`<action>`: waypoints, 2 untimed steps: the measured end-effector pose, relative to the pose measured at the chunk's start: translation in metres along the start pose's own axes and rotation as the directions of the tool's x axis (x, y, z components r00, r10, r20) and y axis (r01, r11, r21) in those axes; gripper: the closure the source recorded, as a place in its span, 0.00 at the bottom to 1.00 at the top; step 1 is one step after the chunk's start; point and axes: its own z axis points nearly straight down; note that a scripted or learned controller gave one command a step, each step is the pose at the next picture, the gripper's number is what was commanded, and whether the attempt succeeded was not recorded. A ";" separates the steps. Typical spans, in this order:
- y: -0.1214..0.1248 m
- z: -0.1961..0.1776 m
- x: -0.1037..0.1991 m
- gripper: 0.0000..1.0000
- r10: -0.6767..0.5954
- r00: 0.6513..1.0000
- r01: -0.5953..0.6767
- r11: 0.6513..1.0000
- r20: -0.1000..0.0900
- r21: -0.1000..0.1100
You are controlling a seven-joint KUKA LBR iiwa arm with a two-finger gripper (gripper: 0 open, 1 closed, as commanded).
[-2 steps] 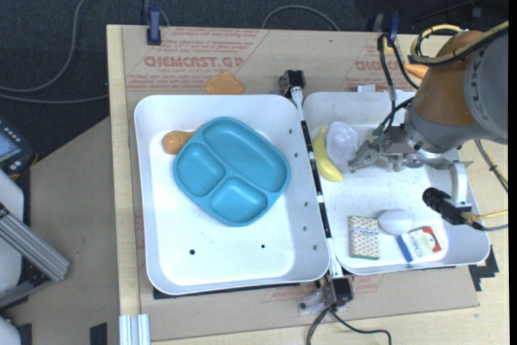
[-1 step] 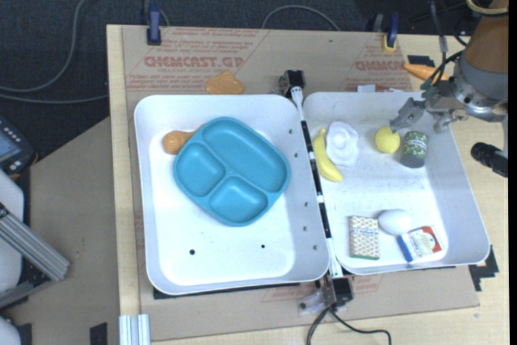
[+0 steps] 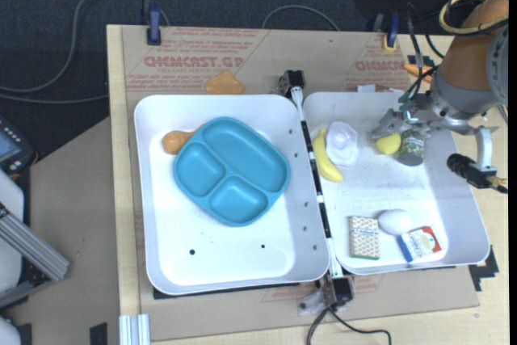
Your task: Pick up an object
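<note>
My gripper (image 3: pixel 401 128) is down in the right bin (image 3: pixel 452 210), near its back edge, reaching in from the right. A small yellow fruit (image 3: pixel 388 144) lies directly at its tip, and a dark greenish round thing (image 3: pixel 413 149) sits just to the right of the fruit, under the gripper. Whether either one is held cannot be made out. To the left lie a clear plastic cup (image 3: pixel 342 140) and a banana (image 3: pixel 325 160) along the bin's left wall.
At the front of the right bin lie a white egg-shaped thing (image 3: pixel 394 220), a patterned box (image 3: pixel 364 237) and a small red, white and blue packet (image 3: pixel 421 243). The left bin (image 3: pixel 218 258) holds a blue divided plate (image 3: pixel 230 170) and an orange thing (image 3: pixel 174 142).
</note>
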 end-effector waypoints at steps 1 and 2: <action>0.001 0.005 0.005 0.00 -0.002 1.000 0.002 1.000 0.000 -0.005; -0.001 -0.001 0.005 1.00 0.000 1.000 0.000 1.000 0.000 0.002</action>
